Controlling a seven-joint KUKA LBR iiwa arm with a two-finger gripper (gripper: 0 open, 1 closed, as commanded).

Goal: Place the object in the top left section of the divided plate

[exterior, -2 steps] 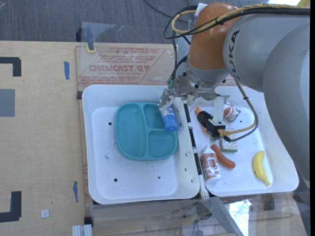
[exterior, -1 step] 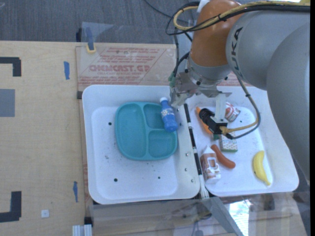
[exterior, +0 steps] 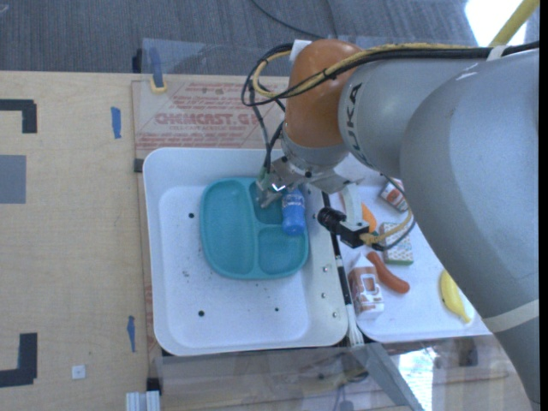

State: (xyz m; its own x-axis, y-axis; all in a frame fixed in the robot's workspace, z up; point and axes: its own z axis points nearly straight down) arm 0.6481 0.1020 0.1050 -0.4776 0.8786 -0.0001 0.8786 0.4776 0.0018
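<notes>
A teal divided plate [exterior: 244, 229] lies in the left white bin [exterior: 171, 255], with one large section on its left and two smaller ones on its right. A small blue bottle-like object [exterior: 293, 215] rests at the plate's right edge, across the rim of the upper right section. My gripper [exterior: 274, 190] hangs over the plate's upper right corner, just up and left of the blue object and very close to it. The grey arm with its orange band [exterior: 321, 75] covers much of the right side and hides the gripper's top.
The right bin [exterior: 419, 311] holds several small items: an orange carrot [exterior: 370, 217], a red sausage [exterior: 390, 274], a brown and white can [exterior: 366, 289], a yellow banana [exterior: 455, 297]. A ridge between the bins [exterior: 338, 289] runs beside the plate.
</notes>
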